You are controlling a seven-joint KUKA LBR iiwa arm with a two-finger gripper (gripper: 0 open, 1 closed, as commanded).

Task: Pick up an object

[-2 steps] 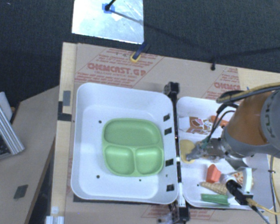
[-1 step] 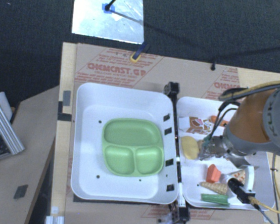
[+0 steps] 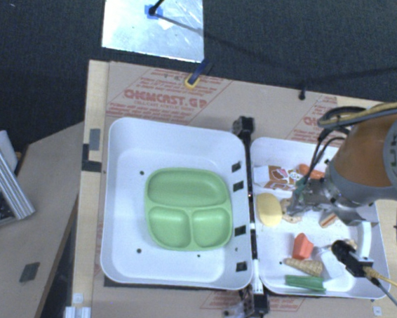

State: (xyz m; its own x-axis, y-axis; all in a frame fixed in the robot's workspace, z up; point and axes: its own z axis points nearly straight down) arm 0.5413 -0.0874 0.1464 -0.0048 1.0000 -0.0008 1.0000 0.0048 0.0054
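1. Your gripper (image 3: 298,203) hangs low in the right white bin (image 3: 370,233); can't tell its grip.
2. Pale yellow rounded toy (image 3: 269,209) just at its 9 o'clock.
3. Orange-red wedge (image 3: 303,246) at 6 o'clock.
4. Green three-compartment plastic tray (image 3: 187,208) in left white bin (image 3: 125,182).

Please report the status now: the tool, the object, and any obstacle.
Tool low in right bin, beside yellow object. Grip state unclear. Small items crowd around it.

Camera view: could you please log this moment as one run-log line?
arm: over right bin | end effector: low beside yellow lemon-like toy | grasp: unconfirmed | left bin: green divided tray
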